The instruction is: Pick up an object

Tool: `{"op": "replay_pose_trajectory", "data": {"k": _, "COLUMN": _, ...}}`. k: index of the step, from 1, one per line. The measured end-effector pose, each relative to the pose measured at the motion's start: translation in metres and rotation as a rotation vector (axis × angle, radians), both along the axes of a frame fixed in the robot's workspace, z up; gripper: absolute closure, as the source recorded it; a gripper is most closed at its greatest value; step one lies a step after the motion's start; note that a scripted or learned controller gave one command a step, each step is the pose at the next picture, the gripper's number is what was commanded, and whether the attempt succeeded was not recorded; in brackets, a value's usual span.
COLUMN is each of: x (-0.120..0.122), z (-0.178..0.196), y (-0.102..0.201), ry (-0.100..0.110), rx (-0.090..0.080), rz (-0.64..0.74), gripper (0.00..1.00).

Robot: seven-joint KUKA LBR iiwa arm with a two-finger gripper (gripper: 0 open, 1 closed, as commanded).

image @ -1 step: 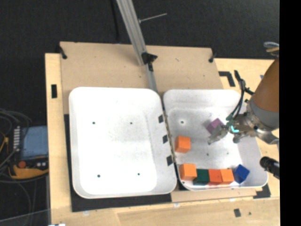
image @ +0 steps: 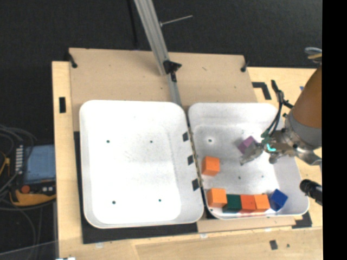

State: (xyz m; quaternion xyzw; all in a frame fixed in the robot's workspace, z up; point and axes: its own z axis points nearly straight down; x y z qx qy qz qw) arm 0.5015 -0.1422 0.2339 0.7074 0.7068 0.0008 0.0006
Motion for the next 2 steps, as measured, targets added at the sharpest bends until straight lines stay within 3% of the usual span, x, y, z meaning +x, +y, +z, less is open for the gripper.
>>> {"op": "replay_pose_trajectory", "data": {"k": 2, "x": -0.006, "z": -0.108, "y": 0.004, "ry": 0.006, "rx": -0.001, "rz": -0.001, "gripper": 0.0}}
